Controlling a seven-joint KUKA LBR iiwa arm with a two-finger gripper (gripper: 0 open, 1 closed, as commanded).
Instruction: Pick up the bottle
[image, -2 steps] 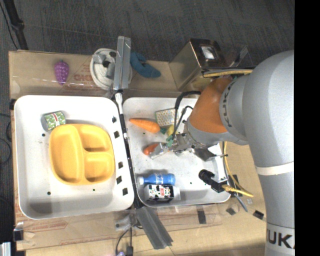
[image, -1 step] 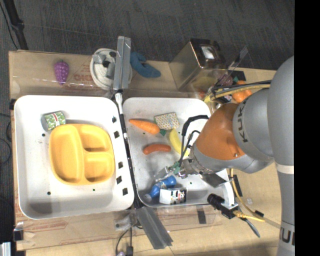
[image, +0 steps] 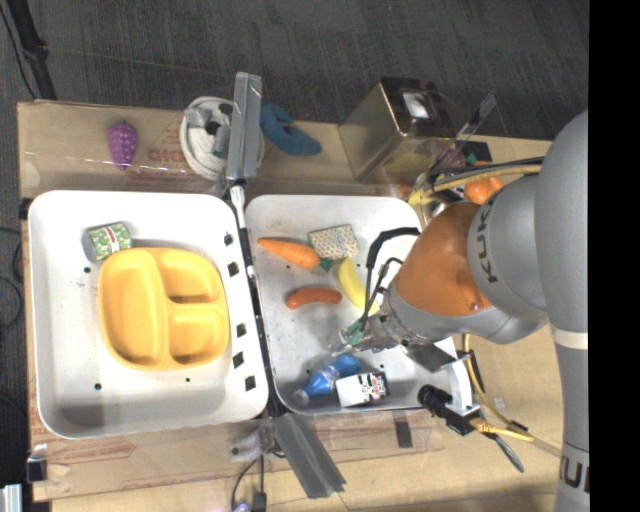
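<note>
The bottle (image: 340, 385) lies on its side near the front edge of the right bin (image: 300, 220). It has a blue cap end pointing left and a white label with red and black print. My gripper (image: 360, 335) hangs just above and behind the bottle, at the end of the grey arm with the orange band (image: 445, 275). Whether the fingers touch the bottle is not clear from this angle.
In the right bin lie a carrot (image: 288, 252), a sausage (image: 313, 297), a banana (image: 351, 283) and a patterned sponge (image: 334, 241). The left bin (image: 60, 330) holds a yellow divided tray (image: 165, 305) and a small green can (image: 108, 240). Behind the bins sit a box (image: 400, 125) and clutter.
</note>
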